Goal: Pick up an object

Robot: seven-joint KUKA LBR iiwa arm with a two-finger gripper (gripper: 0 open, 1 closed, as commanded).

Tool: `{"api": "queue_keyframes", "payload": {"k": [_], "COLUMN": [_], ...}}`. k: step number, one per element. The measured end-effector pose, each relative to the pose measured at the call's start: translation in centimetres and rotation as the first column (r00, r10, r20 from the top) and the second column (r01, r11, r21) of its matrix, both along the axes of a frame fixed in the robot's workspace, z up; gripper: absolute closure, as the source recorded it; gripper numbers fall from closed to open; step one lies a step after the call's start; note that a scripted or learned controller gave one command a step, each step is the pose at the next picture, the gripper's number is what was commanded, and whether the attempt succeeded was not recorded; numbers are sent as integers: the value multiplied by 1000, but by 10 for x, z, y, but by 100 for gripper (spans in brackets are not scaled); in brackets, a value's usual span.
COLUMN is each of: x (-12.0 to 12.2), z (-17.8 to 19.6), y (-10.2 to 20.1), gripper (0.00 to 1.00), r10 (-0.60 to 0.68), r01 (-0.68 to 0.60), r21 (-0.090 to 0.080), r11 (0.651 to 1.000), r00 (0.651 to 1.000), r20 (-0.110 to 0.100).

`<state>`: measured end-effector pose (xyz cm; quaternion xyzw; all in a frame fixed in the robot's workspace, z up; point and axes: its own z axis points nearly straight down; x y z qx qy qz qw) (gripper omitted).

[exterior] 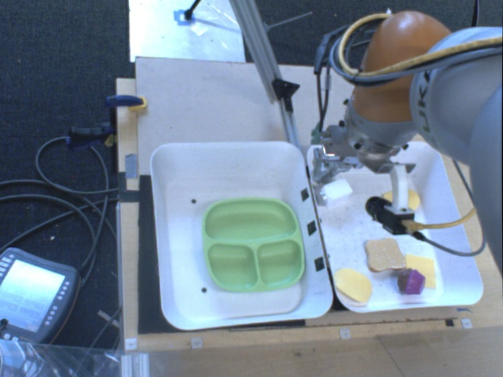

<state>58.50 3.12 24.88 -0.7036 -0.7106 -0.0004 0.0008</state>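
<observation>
Dark carpet surrounds a pale wooden bench (204,100) where two shallow white bins sit side by side, cables trailing across the floor at the left of the frame beside a handheld control pendant (31,285). A green divided tray (253,243) lies in the left bin (177,234), its three compartments bare. The right bin (456,210) carries the candidates for picking: a small white block (339,189) near its upper left corner, a toast-coloured slice (384,254), a purple piece (411,281), a yellow square (424,267) and a yellow oval (353,285) along the lower edge, and another yellow piece (409,200) partly hidden behind a black fitting.

Reaching in from the right, the grey arm, with its orange band uppermost, hangs its gripper (326,166) over the upper left corner of the right bin, just above the white block, which looks like the likeliest target. Nothing is seen between its fingers; whether they stand wide or narrow cannot be told from this slanted angle, as the wrist hides much of them. No pick appears made yet.
</observation>
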Motion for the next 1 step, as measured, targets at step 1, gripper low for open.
{"api": "queue_keyframes", "payload": {"k": [1], "x": [12], "z": [-14], "y": [42], "gripper": [100], "r10": [0], "r01": [0], "r21": [-1], "r11": [1000], "r00": [1000], "r20": [2]}}
